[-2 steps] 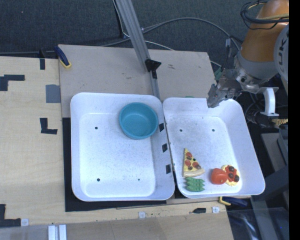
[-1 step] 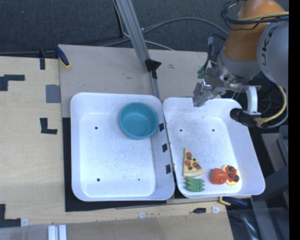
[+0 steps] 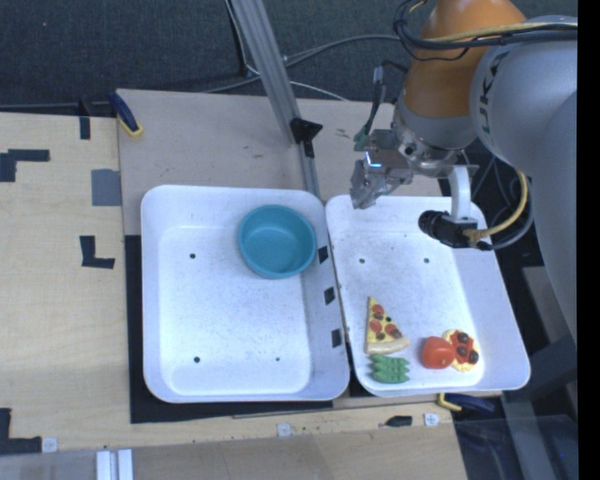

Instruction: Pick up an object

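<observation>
Over the far edge of the right bin I see the gripper hanging, just at the bin's top-left corner; from this slant I cannot tell its state, and nothing shows in it. On the grey arm, at the frame's right edge, I can read part of dark lettering, "UK", cut off by the frame; the orange band sits above the wrist. I find no other writing that I can read.

Near the front edge of the right bin lie the toy foods: a pizza slice with red dots, a small green vegetable piece touching its lower end, and just beside them to the right a red tomato-like piece against a yellow piece with dark spots. All are well apart from the gripper.

A blue bowl stands upright in the left bin, near its far right corner.

A slanted metal post runs down to the gap between the bins, close to the left of the gripper. Black cables loop beside the wrist over the right bin's far edge. The table carries dark tape marks on its left part.
</observation>
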You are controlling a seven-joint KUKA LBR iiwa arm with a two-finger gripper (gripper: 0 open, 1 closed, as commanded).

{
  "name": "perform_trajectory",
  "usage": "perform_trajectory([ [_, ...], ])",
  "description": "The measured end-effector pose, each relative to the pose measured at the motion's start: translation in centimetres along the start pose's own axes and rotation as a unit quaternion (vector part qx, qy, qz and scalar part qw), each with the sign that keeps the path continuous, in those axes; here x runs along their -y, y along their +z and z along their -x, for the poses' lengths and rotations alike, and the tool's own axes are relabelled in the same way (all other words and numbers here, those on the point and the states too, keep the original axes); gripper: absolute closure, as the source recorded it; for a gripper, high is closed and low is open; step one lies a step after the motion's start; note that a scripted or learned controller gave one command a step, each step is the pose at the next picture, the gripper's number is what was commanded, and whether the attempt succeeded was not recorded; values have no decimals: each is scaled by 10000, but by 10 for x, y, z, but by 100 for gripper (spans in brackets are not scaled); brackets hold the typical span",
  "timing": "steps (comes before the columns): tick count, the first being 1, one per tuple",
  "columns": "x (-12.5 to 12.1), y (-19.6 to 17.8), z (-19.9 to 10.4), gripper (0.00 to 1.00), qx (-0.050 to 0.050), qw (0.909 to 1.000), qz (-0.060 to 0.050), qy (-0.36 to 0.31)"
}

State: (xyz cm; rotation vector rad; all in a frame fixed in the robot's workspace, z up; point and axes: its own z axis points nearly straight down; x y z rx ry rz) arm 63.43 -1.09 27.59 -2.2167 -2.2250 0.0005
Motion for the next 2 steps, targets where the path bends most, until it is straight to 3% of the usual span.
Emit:
perform_trajectory([
  [1,9,17,-51,100,0,10000,-5,-1],
  [2,1,21,-97,100,-1,10000,-1,-2],
])
